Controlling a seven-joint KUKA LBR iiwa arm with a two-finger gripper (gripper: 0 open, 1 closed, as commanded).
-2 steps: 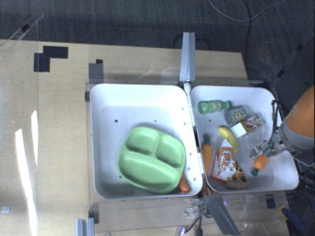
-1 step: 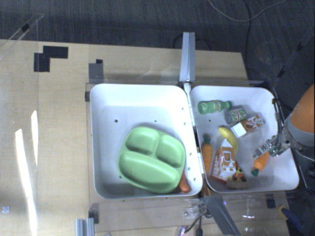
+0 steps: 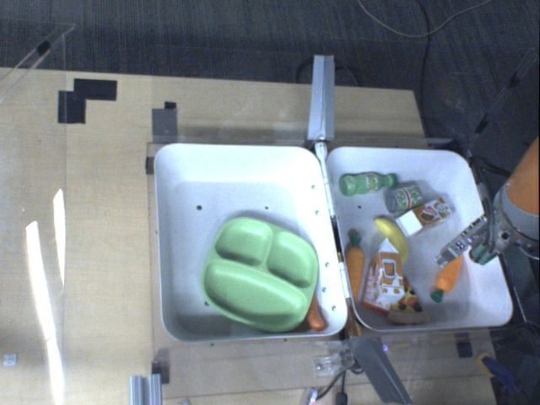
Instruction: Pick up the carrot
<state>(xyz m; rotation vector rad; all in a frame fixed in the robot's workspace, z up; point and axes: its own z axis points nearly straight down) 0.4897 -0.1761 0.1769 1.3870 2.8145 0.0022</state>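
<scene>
The tool (image 3: 462,251) sits clenched on a carrot (image 3: 447,277) (right bin (image 3: 498,306)); next it needs to lift.

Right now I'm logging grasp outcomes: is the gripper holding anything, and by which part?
It cannot be told: the two-finger gripper sits at the upper end of an orange carrot with a green tip, contact unclear.

No text can be read: the printing on the carton (image 3: 389,283), can (image 3: 405,197) and bottle (image 3: 367,182) is too blurred.
</scene>
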